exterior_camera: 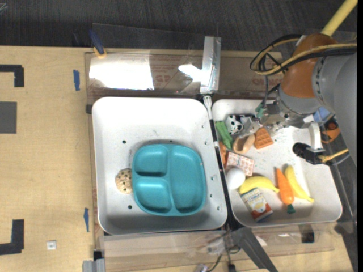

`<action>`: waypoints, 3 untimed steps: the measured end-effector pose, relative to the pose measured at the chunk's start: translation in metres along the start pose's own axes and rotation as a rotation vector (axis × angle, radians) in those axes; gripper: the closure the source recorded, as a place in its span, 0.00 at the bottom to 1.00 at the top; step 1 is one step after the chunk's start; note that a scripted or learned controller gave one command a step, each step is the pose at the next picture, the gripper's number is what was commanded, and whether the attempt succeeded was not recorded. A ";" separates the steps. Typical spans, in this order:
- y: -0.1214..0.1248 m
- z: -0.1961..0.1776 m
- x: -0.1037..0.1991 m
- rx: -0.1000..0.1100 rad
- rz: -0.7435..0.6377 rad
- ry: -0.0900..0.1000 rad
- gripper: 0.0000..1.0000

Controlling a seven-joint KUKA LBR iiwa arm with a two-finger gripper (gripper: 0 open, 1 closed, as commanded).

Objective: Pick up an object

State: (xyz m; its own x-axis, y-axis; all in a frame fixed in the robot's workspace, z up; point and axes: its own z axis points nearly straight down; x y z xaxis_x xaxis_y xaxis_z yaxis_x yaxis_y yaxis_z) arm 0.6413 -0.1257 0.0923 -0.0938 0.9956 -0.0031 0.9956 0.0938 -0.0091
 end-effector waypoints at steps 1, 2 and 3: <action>0.002 -0.013 0.004 -0.001 -0.002 0.009 1.00; 0.003 -0.013 0.005 -0.003 -0.002 0.009 0.00; -0.021 -0.003 0.017 -0.031 0.012 -0.002 0.00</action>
State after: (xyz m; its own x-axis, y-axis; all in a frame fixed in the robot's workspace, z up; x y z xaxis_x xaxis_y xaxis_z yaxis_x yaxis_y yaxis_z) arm 0.6191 -0.1111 0.0953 -0.0813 0.9967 -0.0052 0.9964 0.0814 0.0215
